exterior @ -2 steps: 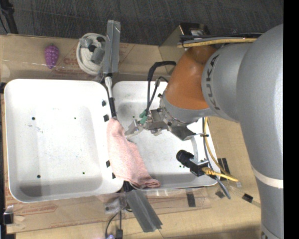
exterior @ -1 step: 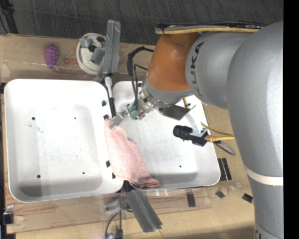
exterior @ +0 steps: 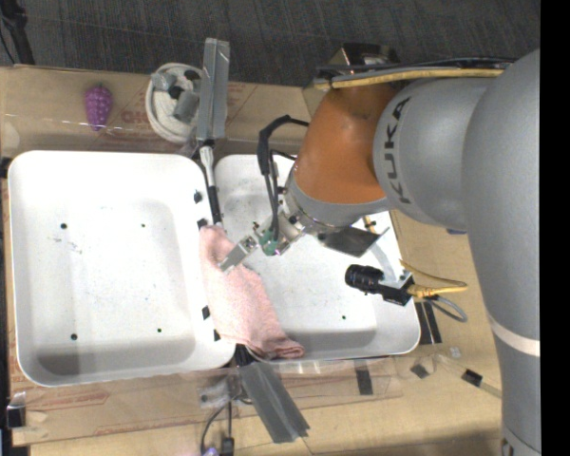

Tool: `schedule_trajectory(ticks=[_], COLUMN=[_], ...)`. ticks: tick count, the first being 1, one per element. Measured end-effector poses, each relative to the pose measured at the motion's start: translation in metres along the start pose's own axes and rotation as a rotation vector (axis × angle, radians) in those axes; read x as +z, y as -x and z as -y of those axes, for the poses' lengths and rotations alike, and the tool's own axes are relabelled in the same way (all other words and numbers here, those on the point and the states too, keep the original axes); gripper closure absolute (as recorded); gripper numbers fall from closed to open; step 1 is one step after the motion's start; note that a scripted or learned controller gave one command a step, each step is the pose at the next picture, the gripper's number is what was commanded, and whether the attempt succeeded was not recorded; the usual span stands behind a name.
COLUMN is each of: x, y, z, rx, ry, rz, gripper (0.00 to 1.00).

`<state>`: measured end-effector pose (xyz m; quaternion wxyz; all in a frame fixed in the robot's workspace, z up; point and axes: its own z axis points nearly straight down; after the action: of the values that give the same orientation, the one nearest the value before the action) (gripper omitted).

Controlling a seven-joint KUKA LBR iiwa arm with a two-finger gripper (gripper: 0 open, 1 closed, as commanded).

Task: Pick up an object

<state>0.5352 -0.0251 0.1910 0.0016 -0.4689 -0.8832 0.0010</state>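
Note:
A pink cloth (exterior: 242, 302) lies crumpled along the left wall of the right bin (exterior: 361, 335), and its lower end reaches the bin's front rim. My gripper (exterior: 236, 254) hangs low over the cloth's upper end, at or just above the fabric. The view does not show whether it is touching. The grey arm with the orange band (exterior: 337, 155) covers much of the right bin's far half.
The left bin (exterior: 38, 255) sits beside the right one, and the cloth lies close to the shared rim. On the bench behind the bins are a small purple object (exterior: 98, 105), a white round holder (exterior: 171, 98) and a grey upright bar (exterior: 213, 84).

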Motion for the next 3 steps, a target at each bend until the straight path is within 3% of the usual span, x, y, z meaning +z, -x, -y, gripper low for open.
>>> schedule_trajectory(ticks=[1, 2, 3], x=[0.0, 0.001, 0.1], y=[-0.009, -0.014, 0.051], z=[0.033, 0.041, 0.069], rx=[0.094, 0.132, 0.031], ry=[-0.001, -0.002, 0.003], rz=[-0.001, -0.003, 0.002], gripper=[0.0, 0.0, 0.0])
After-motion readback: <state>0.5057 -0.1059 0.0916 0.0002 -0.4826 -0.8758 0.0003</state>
